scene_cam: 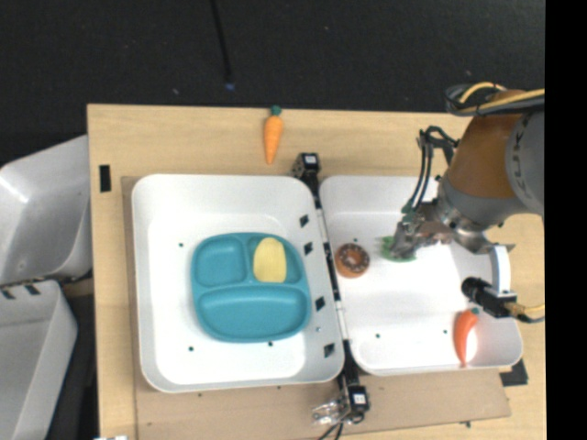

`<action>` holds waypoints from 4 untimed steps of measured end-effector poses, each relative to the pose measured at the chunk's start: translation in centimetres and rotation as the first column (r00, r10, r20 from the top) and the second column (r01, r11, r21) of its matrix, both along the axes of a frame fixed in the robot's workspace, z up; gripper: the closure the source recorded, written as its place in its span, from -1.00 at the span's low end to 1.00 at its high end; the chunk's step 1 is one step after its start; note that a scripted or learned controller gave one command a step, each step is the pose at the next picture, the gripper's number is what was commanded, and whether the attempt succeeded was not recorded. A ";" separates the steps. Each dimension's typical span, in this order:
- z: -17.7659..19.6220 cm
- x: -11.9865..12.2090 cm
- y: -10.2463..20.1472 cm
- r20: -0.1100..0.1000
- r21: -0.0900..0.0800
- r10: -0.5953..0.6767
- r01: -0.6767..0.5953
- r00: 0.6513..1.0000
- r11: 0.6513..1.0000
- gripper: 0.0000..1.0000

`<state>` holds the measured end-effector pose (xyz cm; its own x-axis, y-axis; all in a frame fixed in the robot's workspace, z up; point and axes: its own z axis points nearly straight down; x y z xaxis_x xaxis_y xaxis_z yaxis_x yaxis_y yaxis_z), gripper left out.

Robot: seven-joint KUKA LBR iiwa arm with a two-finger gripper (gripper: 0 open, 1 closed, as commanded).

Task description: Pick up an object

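Note:
In the right bin (404, 337) my gripper (404, 243) reaches down from the right onto a small green object (396, 249), which lies partly hidden under it. A brown doughnut (351, 260) lies just left of the gripper, near the bin's left wall. A red-orange piece (466, 335) like a chilli rests at the bin's lower right. The left bin (156, 337) holds a blue divided plate (249, 287) with a yellow piece (270, 258) in its upper right compartment.
An orange carrot (272, 134) lies on the wooden bench behind the bins. Black clips (307, 165) sit along the seam between the bins. A white object (37, 218) stands at the far left, off the bench.

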<state>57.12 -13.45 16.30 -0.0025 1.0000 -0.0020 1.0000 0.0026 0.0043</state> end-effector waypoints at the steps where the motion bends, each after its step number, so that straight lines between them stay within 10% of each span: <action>1: 6.1 0.0 -1.0 0.002 -0.001 0.000 0.000 1.000 1.000 1.00; 2: 4.0 0.0 -1.1 -0.005 0.000 -0.006 0.006 1.000 1.000 1.00; 4: 5.7 1.0 9.9 -0.001 0.003 0.005 -0.005 1.000 1.000 1.00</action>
<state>58.13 -3.59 21.99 -0.0075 1.0000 0.0011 1.0000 0.0075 0.0032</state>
